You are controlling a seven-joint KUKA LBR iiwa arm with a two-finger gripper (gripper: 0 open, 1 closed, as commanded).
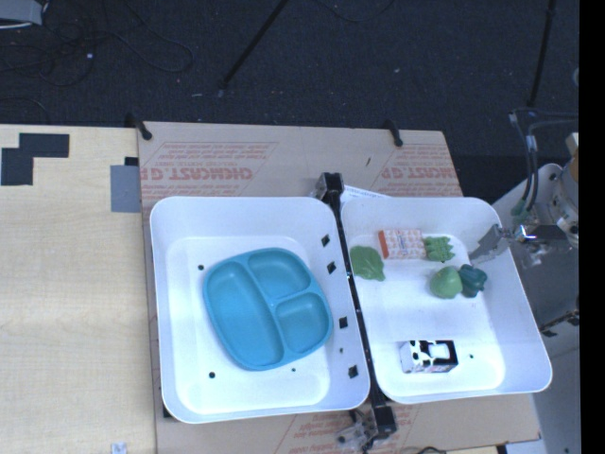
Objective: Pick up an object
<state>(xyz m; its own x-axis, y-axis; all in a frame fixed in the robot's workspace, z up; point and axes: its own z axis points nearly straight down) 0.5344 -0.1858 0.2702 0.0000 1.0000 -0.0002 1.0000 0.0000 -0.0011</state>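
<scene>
Pincer [492,242] hovers at the right bin's [529,348] far rim, grip unreadable; nothing lifted, teal toy [472,279] nearest.

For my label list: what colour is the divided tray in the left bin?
Light blue tray, seen in the camera view.
</scene>
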